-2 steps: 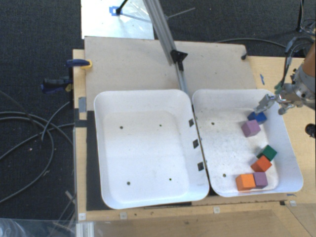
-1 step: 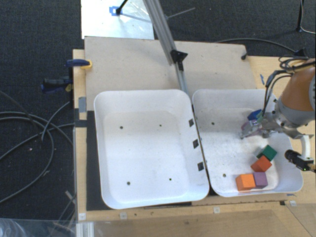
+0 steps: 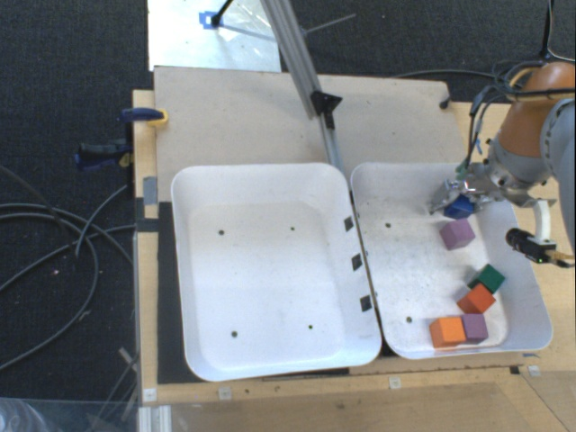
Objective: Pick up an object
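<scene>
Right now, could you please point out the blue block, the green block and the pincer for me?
blue block (image 3: 460, 209): camera view, on its visible top face.
green block (image 3: 490, 277): camera view, middle of its top face.
pincer (image 3: 453, 196): camera view, midway between its fingertips, just above the blue block.

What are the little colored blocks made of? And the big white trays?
The purple block and orange block look like foam or painted wood: flat matte faces, no shine, slightly soft edges. I can't tell which. The right bin and left bin look like molded plastic: smooth, white, with rounded rims and corners.
</scene>
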`<state>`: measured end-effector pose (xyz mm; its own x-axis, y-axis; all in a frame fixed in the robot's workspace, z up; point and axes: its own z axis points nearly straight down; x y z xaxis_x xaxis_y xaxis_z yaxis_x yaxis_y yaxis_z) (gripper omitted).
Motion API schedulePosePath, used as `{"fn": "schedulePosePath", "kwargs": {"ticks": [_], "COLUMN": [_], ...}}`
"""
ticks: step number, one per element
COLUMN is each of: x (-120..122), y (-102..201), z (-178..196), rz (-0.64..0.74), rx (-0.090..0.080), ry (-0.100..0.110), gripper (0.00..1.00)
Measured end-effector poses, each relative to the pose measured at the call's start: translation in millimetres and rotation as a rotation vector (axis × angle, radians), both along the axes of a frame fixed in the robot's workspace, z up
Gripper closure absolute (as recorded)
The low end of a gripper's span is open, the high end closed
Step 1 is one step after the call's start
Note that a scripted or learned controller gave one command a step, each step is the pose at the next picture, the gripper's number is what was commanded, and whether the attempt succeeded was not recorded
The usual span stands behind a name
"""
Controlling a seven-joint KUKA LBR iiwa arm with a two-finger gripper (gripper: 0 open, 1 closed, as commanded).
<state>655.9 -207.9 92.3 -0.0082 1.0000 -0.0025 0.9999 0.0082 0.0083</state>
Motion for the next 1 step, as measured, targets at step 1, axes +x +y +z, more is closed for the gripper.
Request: {"fn": "schedulePosePath", "kwargs": {"ticks": [1], "x": [-2.4], "y": [-1.2], "z": [-0.8], "rz": [-0.002], "rx": [0.001], "ry": [0.005], "gripper": [0.00]}}
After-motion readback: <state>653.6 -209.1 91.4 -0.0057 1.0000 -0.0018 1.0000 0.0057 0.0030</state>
